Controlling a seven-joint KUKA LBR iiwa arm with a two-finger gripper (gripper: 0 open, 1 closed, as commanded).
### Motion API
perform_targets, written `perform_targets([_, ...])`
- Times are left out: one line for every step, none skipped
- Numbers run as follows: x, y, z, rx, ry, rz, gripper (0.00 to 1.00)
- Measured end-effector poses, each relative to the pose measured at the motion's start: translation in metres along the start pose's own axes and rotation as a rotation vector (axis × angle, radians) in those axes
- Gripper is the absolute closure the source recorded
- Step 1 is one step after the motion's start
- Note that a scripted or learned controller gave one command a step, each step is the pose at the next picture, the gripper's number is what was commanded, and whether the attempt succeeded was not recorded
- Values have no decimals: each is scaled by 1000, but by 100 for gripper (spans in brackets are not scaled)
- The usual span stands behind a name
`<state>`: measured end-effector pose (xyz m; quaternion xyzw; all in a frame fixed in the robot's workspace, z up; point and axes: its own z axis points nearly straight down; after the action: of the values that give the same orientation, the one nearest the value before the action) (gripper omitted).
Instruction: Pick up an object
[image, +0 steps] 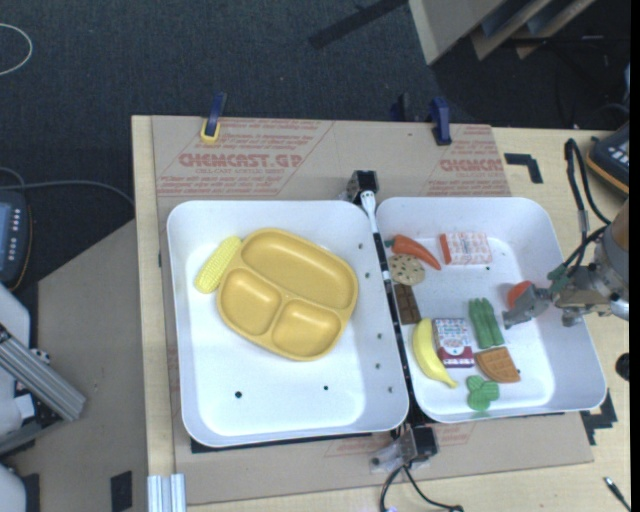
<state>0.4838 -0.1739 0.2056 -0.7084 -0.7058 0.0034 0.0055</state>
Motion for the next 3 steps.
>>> perform_targets([0, 3, -6, -13, -3, -4, 0])
perform_targets([6, 2, 38, -7, 0, -4, 0])
perform_targets([13, 7, 98, -6, 0, -5, 0])
